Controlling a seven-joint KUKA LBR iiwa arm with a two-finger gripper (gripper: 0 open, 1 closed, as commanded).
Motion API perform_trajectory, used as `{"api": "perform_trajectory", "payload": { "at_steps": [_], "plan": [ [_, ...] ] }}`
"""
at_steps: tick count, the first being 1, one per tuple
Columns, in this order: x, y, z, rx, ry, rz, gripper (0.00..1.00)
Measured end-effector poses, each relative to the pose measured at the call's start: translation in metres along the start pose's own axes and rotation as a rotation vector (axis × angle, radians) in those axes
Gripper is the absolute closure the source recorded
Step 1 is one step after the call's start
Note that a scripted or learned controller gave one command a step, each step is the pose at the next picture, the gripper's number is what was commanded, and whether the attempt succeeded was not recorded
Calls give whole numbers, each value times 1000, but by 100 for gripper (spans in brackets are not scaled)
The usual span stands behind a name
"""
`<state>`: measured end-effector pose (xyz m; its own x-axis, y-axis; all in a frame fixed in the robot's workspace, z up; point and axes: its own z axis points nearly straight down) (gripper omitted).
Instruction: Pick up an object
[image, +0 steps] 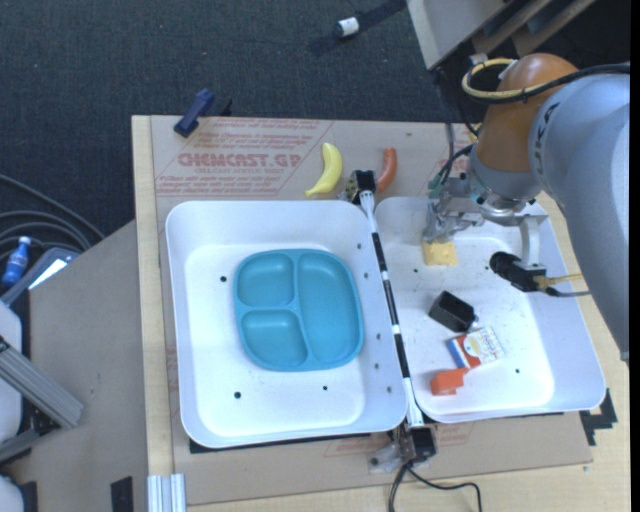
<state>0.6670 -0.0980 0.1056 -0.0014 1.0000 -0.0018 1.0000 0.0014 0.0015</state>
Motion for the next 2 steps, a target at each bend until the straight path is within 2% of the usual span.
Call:
{"api": "perform_trajectory", "payload": {
  "at_steps": [1, 2],
  "plan": [
    [0, 0, 0, 0, 0, 0, 0],
    [0, 1, -10, -3, -1, 0, 100]
  ]
}}
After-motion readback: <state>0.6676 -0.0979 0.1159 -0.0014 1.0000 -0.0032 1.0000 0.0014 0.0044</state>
